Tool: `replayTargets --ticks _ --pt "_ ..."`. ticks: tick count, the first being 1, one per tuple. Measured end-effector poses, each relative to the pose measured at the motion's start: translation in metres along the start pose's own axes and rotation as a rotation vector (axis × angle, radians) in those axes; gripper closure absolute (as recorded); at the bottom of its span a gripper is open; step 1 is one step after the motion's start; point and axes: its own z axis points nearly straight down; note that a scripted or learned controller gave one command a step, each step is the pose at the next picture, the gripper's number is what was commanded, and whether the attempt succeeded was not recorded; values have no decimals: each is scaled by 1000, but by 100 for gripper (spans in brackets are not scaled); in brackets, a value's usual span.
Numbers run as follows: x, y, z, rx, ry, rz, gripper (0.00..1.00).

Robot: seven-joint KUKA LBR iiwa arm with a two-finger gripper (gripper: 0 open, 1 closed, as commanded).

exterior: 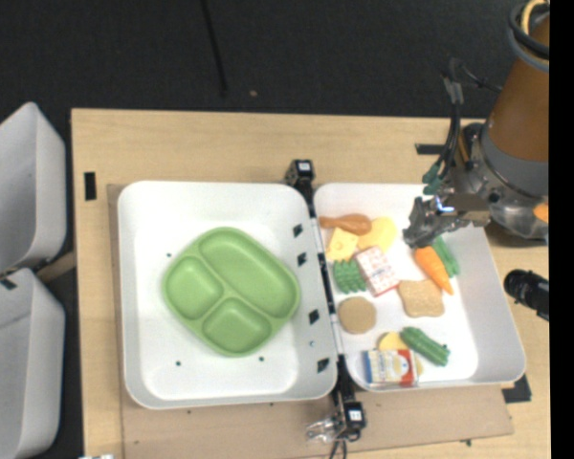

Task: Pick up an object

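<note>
- carrot (434, 267) lying in right bin (493, 338), just below pincer (429, 220)
- pincer state: cannot tell
- green tray (231, 290) sitting in left bin (143, 352) on desk (96, 256)

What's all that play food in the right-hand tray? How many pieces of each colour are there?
Orange: 2, a drumstick-shaped piece and a carrot
Yellow: 2, a cheese wedge and a rounded piece
Green: 3, a ridged piece, a pod and a piece beside the carrot
Brown: 2, a round cookie and a toast slice
Printed cartons: 2
Total: 11
</note>
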Motion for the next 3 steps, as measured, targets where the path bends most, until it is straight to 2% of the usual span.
replayTargets --ticks 1,2,3 --pt "30 -7 136 27 2 1 100" --pt "65 -2 34 4 2 -3 100" --pt "62 -3 30 15 -2 -5 100"
